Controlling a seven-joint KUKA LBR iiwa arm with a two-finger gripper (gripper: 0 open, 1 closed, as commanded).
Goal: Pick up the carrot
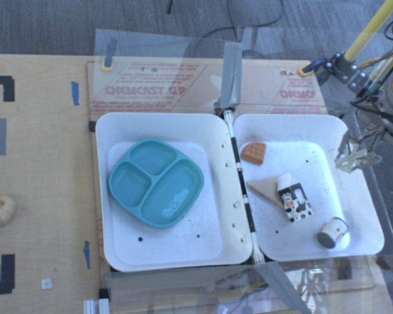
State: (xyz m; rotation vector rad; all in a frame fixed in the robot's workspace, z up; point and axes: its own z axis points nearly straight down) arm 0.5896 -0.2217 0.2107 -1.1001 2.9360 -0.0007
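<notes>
One pale tapered wedge, perhaps the carrot, touches a carton; the gripper hangs by the bin, its opening impossible to tell.

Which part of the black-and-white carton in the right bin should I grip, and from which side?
Probably the carton at its lower, printed end, coming straight down from above. It lies flat in the right bin, slanted, with a tan wedge against its upper left. Closing across its narrow width there should avoid the wedge.

Not much of the robot to see

Just a thin, shiny metal gripper at the right edge, skeletal-looking, with dark cables tangled above it.
</notes>
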